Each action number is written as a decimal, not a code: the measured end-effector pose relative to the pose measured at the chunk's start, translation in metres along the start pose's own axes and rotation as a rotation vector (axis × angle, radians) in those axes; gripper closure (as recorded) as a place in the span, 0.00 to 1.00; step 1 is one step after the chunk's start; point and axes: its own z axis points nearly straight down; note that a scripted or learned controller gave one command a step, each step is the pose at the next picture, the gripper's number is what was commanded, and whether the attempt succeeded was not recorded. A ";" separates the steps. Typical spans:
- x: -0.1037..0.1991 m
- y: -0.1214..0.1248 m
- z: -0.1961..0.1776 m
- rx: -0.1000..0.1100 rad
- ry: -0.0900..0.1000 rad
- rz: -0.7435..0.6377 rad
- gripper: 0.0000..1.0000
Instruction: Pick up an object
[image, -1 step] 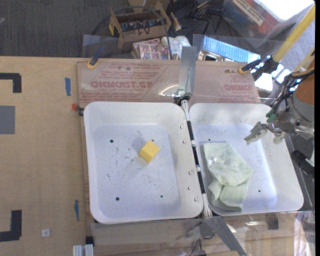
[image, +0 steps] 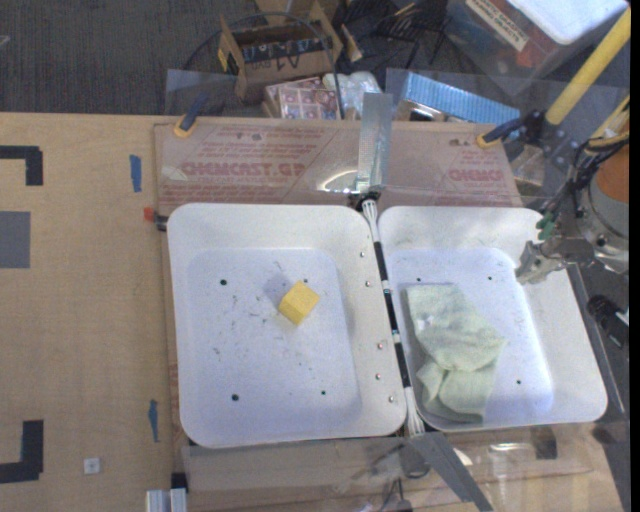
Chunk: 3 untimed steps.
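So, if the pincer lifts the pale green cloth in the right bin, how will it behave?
The pale green cloth lies crumpled in folds, so it is probably floppy and would drape and sag. It looks thin, likely light. A pinch may catch only one fold.

Two shallow white plastic bins, smooth with a dull sheen: the left bin (image: 200, 400) bears dark scuffs and specks on its floor; the right bin (image: 570, 395) looks cleaner. Small yellow block (image: 298, 303), matt, with sharp edges, material uncertain. Crumpled pale green cloth (image: 455, 350), soft and wrinkled, matt. Light brown wooden bench top (image: 80, 330), matt, faintly grained. Brown printed cardboard sheet (image: 250, 165) behind the bins, under glossy clear film that catches the light. Grey metallic gripper (image: 535, 262), dull finish.
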 end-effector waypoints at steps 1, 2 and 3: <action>0.032 -0.039 0.122 -0.009 -0.001 -0.007 1.00; 0.027 -0.077 0.007 -0.002 -0.001 -0.663 1.00; -0.001 -0.073 0.002 -0.003 -0.002 -0.708 1.00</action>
